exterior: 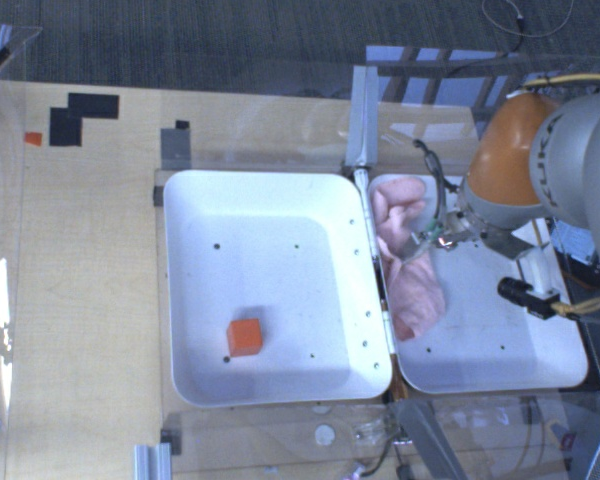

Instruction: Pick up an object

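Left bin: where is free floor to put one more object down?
Left bin: bare floor above and right of the orange block, which lies near the front-left corner. Right bin: crowded along its left wall by the pink cloth and gripper; front right is bare.

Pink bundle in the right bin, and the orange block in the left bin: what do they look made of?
The pink bundle looks like soft cloth: rumpled folds, matte, slumped along the right bin wall. The orange block looks rigid, with flat faces, crisp edges and a matte finish, possibly foam, wood or plastic; the view leaves that open.
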